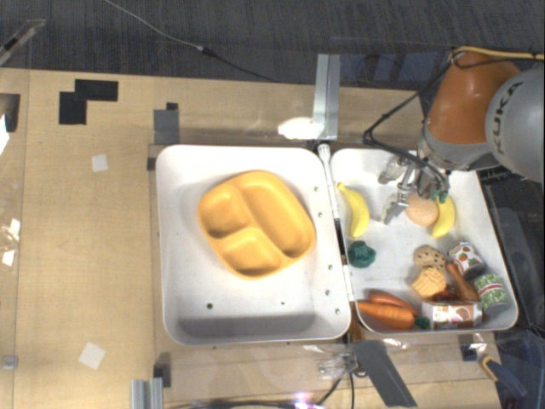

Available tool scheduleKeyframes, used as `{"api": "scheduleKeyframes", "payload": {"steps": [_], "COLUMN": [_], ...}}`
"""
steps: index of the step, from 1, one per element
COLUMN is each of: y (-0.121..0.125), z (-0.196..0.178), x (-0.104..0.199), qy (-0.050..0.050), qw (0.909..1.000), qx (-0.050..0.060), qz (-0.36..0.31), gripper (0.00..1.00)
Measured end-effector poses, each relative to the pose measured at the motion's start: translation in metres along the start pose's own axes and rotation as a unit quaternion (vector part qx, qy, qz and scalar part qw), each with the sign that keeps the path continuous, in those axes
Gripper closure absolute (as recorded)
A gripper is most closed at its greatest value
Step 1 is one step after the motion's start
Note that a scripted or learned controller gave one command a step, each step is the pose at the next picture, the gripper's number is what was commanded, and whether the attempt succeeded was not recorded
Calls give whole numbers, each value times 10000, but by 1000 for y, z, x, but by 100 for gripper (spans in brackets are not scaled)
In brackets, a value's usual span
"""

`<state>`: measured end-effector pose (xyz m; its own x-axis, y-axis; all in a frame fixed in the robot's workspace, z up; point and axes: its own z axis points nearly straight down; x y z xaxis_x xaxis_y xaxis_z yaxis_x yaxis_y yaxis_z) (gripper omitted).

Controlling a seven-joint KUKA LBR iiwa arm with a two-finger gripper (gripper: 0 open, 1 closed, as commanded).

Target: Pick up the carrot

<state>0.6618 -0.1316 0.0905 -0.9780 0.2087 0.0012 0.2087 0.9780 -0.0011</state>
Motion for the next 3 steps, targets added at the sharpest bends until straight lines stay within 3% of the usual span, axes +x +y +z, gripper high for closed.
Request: {"api": "scheduleKeyframes", "payload": {"steps": [1, 2, 3], "y": [-45, -43, -43], "z": [4, -12, -10], "x": [-3, -8, -6], "qy": [-11, -102, -55], "qw": [9830, 9834, 9835], "qx": [-8, -24, -18], "qz": [1835, 1810, 1806], "gripper": [0, 100, 0]}}
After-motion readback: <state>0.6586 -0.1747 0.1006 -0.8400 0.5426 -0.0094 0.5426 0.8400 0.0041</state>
